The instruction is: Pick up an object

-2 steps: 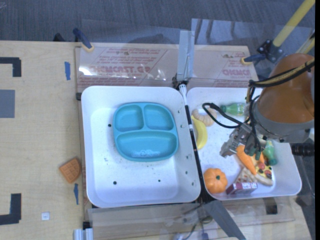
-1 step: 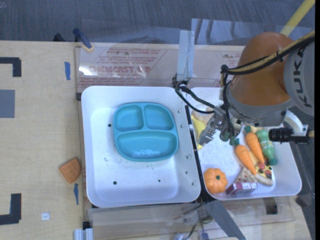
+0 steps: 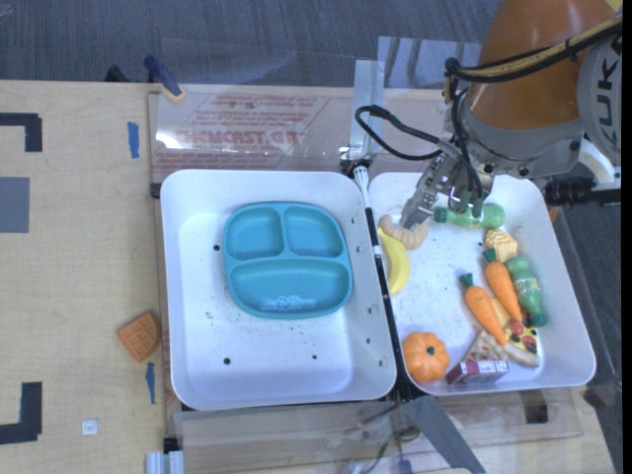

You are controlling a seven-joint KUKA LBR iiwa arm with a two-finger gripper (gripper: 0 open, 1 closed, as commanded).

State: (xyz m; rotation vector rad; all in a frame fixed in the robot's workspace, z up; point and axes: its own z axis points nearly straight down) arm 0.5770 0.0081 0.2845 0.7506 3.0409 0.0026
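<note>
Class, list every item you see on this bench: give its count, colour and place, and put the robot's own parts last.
Bins: two, white, side by side.
Divided plate: one, blue, left bin.
Banana: one, yellow, right bin's left edge.
Pumpkin: one, orange, right bin front.
Carrots: two, orange, right bin.
Pizza slice: one, right bin front.
Waffle: one, tan, bench left of bins.
Arm: one, grey and orange, from right.
Hand: one, over right bin's back.

Light: bright, even, from overhead | Shadows: soft and short, under the blue plate and along the left bin wall | Glare: white sheen on clear plastic sheet behind the bins | Focus: slightly soft overall, fine detail grainy
</note>
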